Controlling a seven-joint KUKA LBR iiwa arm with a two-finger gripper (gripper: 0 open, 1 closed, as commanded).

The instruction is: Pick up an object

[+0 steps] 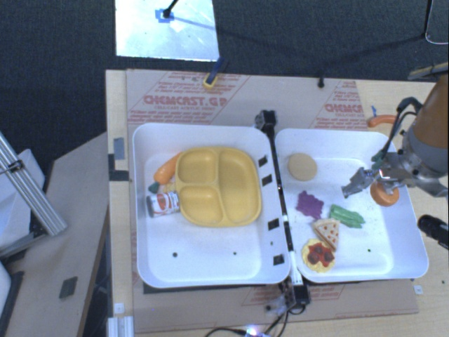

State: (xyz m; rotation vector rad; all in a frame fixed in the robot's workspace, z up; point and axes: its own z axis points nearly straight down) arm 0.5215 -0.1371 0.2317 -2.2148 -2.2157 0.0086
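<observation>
My gripper [355,183] hangs over the right bin [407,258], near its right side, pointing left. Just behind its tip, an orange round object [384,194] lies partly under the gripper body. A green piece [347,215] and a purple piece [309,204] lie below and to the left of the tip. A tan round disc [302,166] rests at the bin's far left. A pizza slice [327,232] and a yellow round piece with red topping [320,255] sit near the front.
The left bin [203,265] holds a yellow divided plate [216,185], an orange carrot [166,168] and a small can [163,203] beside it. A black-clipped divider [275,188] runs between the bins. A metal frame [28,188] stands at far left.
</observation>
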